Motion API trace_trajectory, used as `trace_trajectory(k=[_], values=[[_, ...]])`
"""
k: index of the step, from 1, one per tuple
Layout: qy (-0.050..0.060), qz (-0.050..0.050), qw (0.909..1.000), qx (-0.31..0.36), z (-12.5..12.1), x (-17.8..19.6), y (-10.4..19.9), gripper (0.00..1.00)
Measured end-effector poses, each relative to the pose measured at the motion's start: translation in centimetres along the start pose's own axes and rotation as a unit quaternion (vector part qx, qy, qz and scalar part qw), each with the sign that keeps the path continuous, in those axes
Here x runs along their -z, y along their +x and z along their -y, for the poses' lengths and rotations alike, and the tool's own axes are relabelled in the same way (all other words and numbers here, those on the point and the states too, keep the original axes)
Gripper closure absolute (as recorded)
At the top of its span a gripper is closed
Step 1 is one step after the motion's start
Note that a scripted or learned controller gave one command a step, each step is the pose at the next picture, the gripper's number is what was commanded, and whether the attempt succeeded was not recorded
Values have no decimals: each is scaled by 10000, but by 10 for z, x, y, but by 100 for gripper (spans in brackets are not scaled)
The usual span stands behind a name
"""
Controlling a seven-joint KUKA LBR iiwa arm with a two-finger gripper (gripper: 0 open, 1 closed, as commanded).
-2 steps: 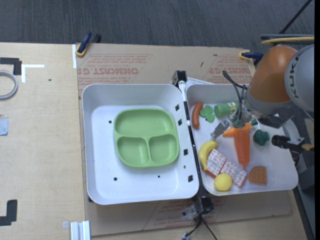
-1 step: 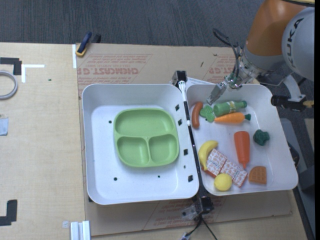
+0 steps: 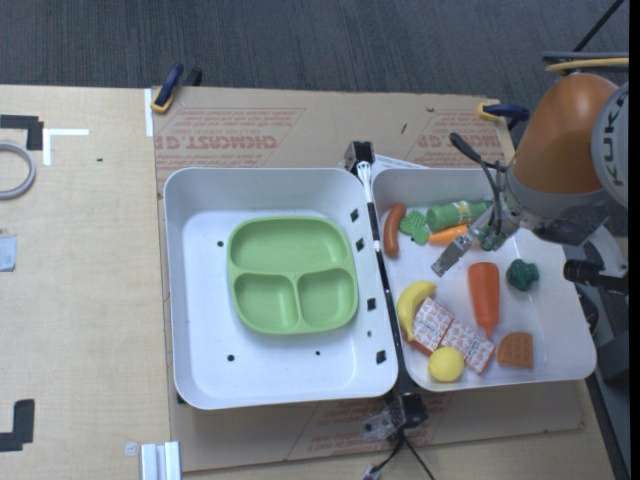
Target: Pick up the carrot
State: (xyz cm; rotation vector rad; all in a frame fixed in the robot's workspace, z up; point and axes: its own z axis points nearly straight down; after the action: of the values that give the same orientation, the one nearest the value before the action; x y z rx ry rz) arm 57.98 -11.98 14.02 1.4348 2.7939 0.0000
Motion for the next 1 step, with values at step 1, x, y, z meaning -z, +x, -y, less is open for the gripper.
trace_trajectory(k=[1], values=[[80,-38,9947,1022,-57,-37,-27,0]])
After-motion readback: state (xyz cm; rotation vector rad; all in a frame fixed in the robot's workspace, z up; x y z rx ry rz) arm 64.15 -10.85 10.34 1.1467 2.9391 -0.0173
